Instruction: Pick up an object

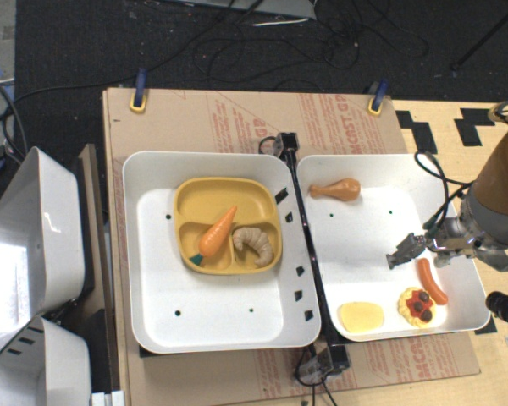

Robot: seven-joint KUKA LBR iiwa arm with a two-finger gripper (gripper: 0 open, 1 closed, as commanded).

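My gripper (401,255) hangs over the right bin (381,172), near its right side, with the grey and orange arm coming in from the right edge. A red sausage (432,281) lies just to the gripper's lower right, apart from it. Below the sausage sits a small yellow tart with red and dark toppings (418,306). A flat yellow disc (361,315) lies at the bin's front edge. At the back of the bin lies a brown chicken drumstick (338,190). Nothing shows in the gripper.
The left bin (152,294) holds a yellow divided plate (193,203) with an orange carrot (218,232) and a pale shrimp-like piece (254,244) in its compartments. A black divider (303,244) runs between the bins. Grey boxes stand at the far left.
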